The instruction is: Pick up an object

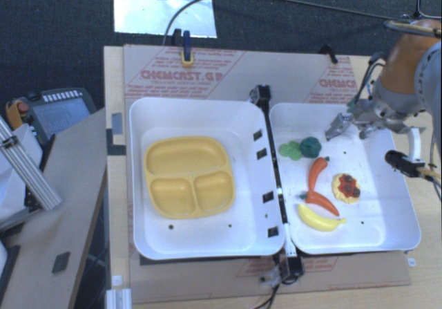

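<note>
Jaws (351,126) first: we are seeing them hanging over the far edge of the right bin, spread apart with nothing between them, while the grey arm (414,79) with its orange band is reaching in from the right.

Going left to right across the counter (117,162), we are looking first at the left bin (145,231). It is holding a yellow divided tray (188,176) with one long compartment on the far side and two smaller ones on the near side; all three are bare.

In the right bin (394,231) we are finding the small toys grouped left of its middle. A green leafy piece (290,151) is lying beside a darker green broccoli (311,146), the two touching, just below and to the left of the jaws. An orange carrot (316,173) is lying below them, with a second orange piece (321,202) near its lower end. A yellow banana (319,219) is resting nearest us, just beside that orange piece. A small pizza slice (346,188) with red topping is sitting to the right of the carrot, apart from it.
</note>
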You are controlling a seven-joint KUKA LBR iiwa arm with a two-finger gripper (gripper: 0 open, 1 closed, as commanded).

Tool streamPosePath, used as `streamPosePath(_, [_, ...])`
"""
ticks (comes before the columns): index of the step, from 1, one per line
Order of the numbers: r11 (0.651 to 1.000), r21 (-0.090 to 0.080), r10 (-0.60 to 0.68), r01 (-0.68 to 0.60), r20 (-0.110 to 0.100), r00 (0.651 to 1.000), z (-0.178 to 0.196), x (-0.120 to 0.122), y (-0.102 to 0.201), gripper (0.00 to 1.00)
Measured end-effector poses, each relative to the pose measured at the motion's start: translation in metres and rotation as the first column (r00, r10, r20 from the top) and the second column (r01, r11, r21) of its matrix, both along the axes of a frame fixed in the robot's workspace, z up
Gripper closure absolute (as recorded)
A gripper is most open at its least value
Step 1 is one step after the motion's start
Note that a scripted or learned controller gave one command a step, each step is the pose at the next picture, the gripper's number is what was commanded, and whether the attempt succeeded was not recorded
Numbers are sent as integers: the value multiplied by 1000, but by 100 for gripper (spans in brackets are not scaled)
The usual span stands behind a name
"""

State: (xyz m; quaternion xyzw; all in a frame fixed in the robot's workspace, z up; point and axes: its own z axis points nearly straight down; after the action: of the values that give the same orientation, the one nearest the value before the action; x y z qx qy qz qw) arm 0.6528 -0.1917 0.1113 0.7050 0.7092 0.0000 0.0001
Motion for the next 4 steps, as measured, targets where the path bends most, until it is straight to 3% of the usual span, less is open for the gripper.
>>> streamPosePath(1, [1000,-2,2,-2,5,1000,13,1,0,100])
streamPosePath(3, [1000,-2,0,0,7,1000,143,9,-3,100])
streamPosePath(4, [1000,-2,1,-1,7,1000,183,10,-3,100])
